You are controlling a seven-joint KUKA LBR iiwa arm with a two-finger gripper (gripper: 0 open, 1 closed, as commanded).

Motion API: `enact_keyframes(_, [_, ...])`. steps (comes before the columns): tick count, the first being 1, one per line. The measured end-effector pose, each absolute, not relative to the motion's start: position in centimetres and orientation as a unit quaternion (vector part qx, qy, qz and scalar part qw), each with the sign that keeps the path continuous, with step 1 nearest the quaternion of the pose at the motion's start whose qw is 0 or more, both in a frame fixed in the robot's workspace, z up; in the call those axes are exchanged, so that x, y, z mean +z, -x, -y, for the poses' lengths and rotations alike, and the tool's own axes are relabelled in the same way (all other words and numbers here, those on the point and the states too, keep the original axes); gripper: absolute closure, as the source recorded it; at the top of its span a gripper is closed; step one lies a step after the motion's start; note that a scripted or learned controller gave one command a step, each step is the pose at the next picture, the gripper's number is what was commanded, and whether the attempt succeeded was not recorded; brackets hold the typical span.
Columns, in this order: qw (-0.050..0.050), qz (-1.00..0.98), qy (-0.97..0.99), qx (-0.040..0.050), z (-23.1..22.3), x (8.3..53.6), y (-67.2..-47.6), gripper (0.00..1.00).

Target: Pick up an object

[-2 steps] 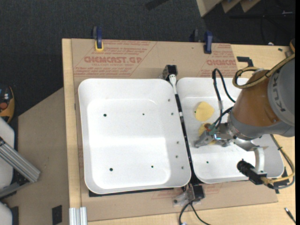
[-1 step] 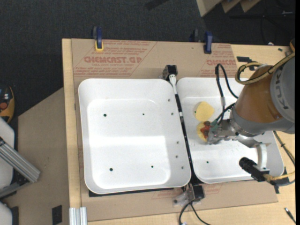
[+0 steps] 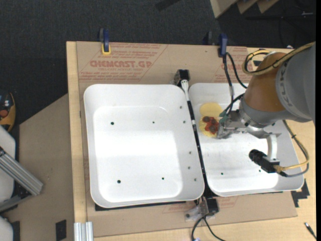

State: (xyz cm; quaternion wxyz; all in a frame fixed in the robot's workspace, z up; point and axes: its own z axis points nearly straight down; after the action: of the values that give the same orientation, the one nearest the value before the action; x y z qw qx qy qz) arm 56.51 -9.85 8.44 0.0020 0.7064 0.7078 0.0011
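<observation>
The two-finger gripper [image 3: 219,129] of the grey arm with the orange band is shown low over the right-hand shallow white bin [image 3: 241,177], near that bin's left wall. A flat pale-yellow object [image 3: 209,110] and a small red object [image 3: 208,120] touching it are seen just beside the gripper, toward the bin's upper left. Whether the gripper is open or closed cannot be told, nor whether anything is held.

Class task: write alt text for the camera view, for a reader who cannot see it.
A grey-and-orange robot arm reaches from the right into the right-hand white bin, its gripper down beside a small yellow and red object. The left bin sits alongside on a brown board.
</observation>
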Motion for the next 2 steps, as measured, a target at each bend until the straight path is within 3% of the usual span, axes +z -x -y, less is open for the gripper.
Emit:
enact_keyframes(1, [0.005,-0.711,-0.703,0.0063,0.0,19.2,-63.4,1.0])
enact_keyframes(2, [0.004,-0.71,-0.704,0.0056,-8.2,27.3,-66.4,1.0])
